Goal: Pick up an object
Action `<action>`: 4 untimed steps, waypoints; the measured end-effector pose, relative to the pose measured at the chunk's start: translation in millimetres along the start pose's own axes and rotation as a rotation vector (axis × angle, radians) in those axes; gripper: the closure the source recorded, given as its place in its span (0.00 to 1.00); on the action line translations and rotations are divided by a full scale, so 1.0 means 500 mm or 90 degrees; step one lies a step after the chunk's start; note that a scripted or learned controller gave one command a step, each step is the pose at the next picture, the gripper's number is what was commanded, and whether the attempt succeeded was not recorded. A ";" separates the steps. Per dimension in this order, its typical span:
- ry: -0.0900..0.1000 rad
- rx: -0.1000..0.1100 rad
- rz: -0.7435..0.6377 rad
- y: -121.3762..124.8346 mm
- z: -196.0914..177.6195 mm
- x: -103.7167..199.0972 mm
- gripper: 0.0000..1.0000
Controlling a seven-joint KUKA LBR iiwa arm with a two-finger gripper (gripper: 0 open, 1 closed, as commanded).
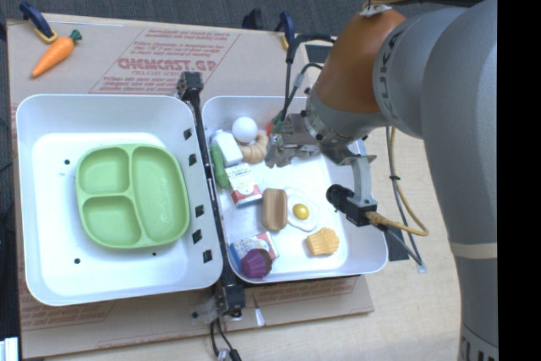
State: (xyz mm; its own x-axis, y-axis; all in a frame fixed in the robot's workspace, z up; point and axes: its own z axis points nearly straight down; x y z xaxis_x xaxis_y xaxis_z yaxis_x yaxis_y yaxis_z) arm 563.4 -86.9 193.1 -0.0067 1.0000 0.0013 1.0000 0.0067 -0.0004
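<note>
The right bin holds several toy foods: a white ball, a tan peanut-shaped piece, a green piece, a small carton, a brown bread piece, a fried egg, a yellow waffle piece and a purple onion. My gripper hangs low over the bin's upper middle, just right of the tan piece and above the bread piece. The wrist hides whatever lies beneath it.
The left bin holds a green divided plate. A toy carrot lies on the cardboard at the far left. The arm's orange band and grey body cover the right side; cables run beside the right bin.
</note>
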 end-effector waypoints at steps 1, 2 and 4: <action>0.000 0.001 0.001 0.056 0.003 0.001 1.00; 0.000 0.001 0.001 0.056 0.003 0.001 0.00; -0.002 0.003 0.001 -0.024 0.061 -0.020 0.00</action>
State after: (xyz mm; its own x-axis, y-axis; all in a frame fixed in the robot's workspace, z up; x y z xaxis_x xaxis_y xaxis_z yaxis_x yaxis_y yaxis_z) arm 551.6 -97.0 162.8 -0.0051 1.0000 -0.0015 1.0000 0.0051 -0.0058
